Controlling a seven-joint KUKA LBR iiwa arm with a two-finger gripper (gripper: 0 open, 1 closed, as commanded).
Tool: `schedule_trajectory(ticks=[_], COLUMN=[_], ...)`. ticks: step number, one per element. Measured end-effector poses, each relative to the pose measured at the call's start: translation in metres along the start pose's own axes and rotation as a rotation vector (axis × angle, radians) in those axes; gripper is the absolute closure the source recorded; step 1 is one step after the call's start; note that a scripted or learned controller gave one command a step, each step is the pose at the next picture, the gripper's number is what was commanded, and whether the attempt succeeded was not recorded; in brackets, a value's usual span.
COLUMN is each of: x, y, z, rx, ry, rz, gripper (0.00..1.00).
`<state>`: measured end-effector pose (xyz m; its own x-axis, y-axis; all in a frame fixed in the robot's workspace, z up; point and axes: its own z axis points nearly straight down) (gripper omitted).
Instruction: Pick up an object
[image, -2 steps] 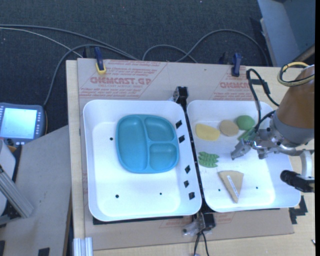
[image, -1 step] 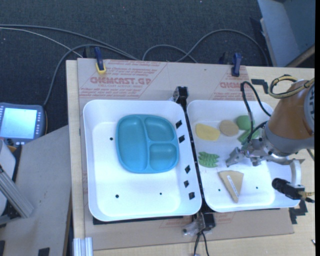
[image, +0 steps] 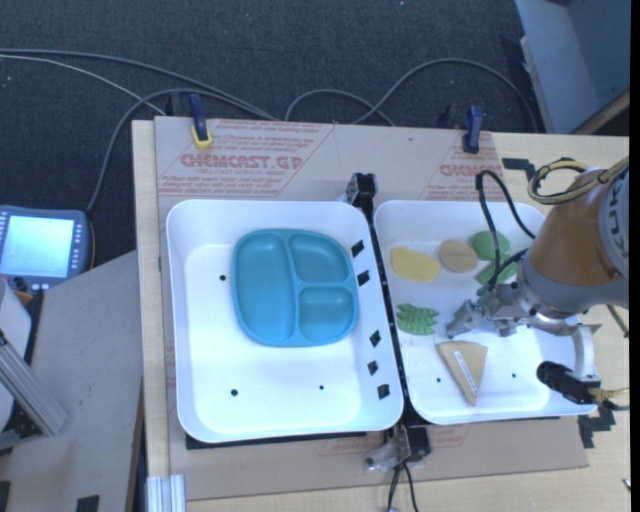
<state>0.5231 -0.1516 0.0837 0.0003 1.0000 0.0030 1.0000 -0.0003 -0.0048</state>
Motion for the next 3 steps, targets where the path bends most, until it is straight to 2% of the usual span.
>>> schedule_trajectory(ticks=[1, 3], x=[0.000, -0.004], y=[0.001, -0.008], z=[-0.012, -0.131], rx=[-0.004, -0.013], ry=[0.000, -0.005], rz=[0.000, -0.001], gripper=[1.00, 1.00])
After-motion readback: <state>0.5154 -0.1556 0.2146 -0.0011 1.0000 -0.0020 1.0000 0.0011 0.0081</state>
